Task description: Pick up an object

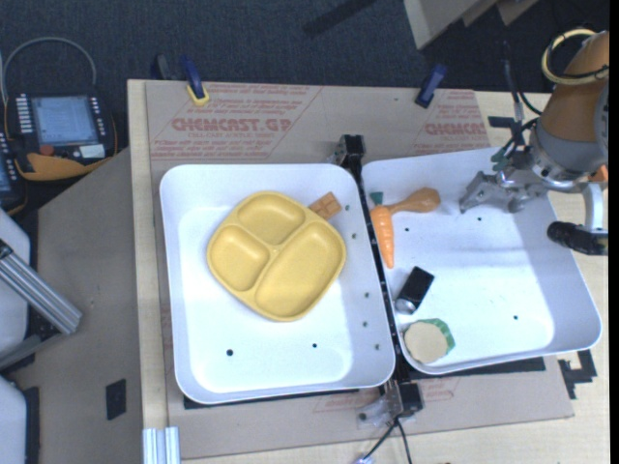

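Now the gripper (498, 189) is hanging over the upper part of the right bin (542, 288), fingers spread and pinching nothing. Nearest to the jaws is the tan wooden piece (414, 201), lying just to their left with its long axis running towards them. Touching its far end, the orange carrot (385, 235) is pointing down along the bin's left wall. Further below and left of the jaws, the small black block (416, 286) and the round green-rimmed slice (427, 340) are sitting well apart from the fingers. Nothing is standing between the jaws and the wooden piece, while the yellow divided plate (278, 255) is filling the left bin (193, 336)

Teach pendant (60, 129) left of bench; blue clamps (193, 78) behind.
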Available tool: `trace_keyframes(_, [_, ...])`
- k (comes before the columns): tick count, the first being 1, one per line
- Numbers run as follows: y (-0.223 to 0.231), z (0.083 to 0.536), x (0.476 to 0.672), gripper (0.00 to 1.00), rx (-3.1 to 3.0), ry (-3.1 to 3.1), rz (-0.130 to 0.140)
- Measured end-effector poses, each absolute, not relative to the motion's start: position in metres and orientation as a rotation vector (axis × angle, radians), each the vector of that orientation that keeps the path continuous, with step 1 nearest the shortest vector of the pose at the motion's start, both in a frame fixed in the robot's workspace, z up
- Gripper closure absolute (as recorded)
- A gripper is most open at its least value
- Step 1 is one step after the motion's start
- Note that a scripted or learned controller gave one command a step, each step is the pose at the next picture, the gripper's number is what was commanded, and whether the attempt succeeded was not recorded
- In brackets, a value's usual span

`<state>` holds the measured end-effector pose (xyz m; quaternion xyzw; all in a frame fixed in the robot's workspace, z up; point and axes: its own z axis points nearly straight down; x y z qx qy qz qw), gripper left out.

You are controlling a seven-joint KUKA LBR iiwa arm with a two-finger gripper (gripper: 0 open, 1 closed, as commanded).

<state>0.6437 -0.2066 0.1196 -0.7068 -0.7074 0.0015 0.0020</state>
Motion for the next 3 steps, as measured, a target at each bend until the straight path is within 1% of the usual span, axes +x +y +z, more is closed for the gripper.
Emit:
trace_keyframes(1, [-0.202, 0.094, 0.65, 0.0, -2.217, -2.23, -0.018])
trace_keyframes(2, [-0.205, 0.109, 0.653, 1.0, -2.231, -2.243, -0.023])
trace_keyframes(3, [-0.203, 0.155, 0.647, 1.0, -2.224, -2.226, -0.003])
